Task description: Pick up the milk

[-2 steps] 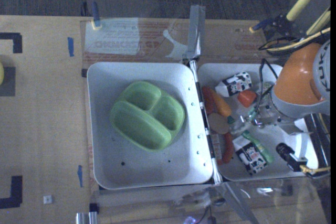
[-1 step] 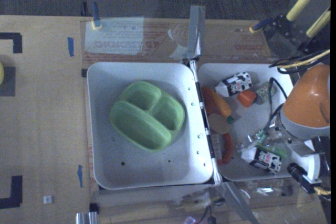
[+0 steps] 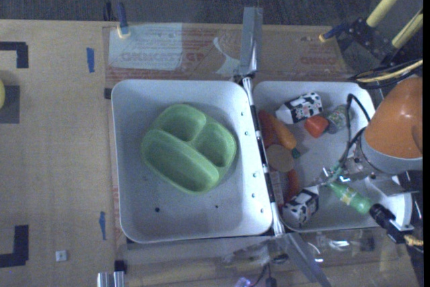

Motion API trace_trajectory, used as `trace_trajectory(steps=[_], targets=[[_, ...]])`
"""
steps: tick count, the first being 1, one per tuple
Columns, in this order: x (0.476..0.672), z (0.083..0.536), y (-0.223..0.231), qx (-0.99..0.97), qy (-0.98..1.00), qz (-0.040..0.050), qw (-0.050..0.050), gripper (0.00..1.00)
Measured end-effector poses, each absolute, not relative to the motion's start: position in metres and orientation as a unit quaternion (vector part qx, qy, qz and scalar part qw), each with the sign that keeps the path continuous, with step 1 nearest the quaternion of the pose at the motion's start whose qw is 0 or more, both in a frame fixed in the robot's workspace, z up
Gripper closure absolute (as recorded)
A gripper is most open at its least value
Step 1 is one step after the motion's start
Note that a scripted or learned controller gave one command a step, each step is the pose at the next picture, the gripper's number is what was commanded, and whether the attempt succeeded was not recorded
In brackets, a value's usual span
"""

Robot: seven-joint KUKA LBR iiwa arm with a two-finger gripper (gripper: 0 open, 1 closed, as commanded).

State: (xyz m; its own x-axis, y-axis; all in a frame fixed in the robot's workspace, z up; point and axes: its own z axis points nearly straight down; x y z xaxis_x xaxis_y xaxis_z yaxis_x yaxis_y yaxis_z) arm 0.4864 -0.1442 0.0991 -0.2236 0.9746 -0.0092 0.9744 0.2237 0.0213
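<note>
We see milk carton [image 3: 300,107], cow-patterned, no legible writing | second carton [image 3: 299,206] nearer than carrot [image 3: 277,130] | claw [image 3: 334,175] state: cannot tell

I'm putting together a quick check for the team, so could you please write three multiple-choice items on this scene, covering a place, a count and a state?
1. Where is the green tray?
A. left bin
B. right bin
C. on the bench

2. How many cow-print milk cartons lie in the right bin?
A. one
B. two
C. four

3. How does the green bottle sit?
A. upright
B. on its side
C. on the tray

Key: 1 A, it rests in the left bin. 2 B, one carton at the back, one carton at the front. 3 B, it lies flat.
</note>
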Motion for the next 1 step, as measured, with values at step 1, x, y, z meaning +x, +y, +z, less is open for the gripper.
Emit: trace_trajectory(steps=[1], targets=[[0.4826, 0.1347, -0.11, 0.703, 0.711, 0.0023, 0.008, 1.0]])
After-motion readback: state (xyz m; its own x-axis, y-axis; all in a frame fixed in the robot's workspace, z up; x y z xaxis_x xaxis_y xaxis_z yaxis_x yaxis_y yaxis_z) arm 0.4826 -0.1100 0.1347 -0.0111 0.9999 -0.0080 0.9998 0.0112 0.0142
